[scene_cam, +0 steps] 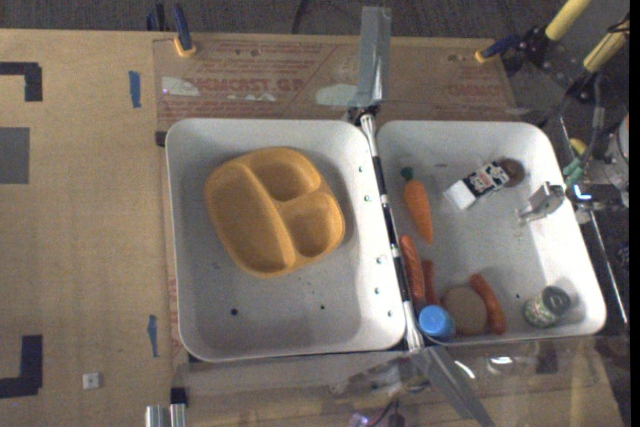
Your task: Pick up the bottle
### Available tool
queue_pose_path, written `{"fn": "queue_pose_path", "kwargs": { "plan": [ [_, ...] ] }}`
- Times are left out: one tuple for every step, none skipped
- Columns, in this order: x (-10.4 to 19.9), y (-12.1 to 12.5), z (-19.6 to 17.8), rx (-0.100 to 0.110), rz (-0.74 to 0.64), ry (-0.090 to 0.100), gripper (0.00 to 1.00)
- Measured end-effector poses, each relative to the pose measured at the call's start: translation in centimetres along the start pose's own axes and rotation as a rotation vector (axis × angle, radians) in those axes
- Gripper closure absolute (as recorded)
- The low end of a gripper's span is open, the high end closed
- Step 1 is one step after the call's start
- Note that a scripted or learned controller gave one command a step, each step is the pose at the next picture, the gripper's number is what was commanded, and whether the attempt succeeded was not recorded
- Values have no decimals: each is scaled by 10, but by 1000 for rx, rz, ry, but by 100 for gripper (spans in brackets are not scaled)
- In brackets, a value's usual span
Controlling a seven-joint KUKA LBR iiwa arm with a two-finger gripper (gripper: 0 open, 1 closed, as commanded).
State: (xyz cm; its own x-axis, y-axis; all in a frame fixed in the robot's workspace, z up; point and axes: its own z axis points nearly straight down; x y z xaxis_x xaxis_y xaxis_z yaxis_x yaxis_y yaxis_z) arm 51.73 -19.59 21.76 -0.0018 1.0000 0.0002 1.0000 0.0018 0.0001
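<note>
Blue-capped bottle (435,322) in the right bin (560,155), seven o'clock corner.
Cap faces up, axis seemingly vertical; carton (484,182) label unreadable; gripper (541,204) grip state can't be told.

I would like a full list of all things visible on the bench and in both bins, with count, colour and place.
Divided plate: 1, orange-yellow, left bin.
Carrot: 1, orange, right bin, upper left.
Small carton: 1, white with dark print, right bin, top.
Sausages: about 3, red-orange, right bin, lower part.
Bottle: 1, blue cap, right bin, bottom left corner.
Round brownish item: 1, beside the bottle.
Can: 1, greenish, right bin, bottom right.
Gripper: 1, grey, over the right bin's right side.
</note>
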Motion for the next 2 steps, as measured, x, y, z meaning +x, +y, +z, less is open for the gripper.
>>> {"fn": "queue_pose_path", "kwargs": {
  "plan": [
    [86,-7,82,1,94,0,0],
    [70,-5,46,0,300,-1,0]
  ]
}}
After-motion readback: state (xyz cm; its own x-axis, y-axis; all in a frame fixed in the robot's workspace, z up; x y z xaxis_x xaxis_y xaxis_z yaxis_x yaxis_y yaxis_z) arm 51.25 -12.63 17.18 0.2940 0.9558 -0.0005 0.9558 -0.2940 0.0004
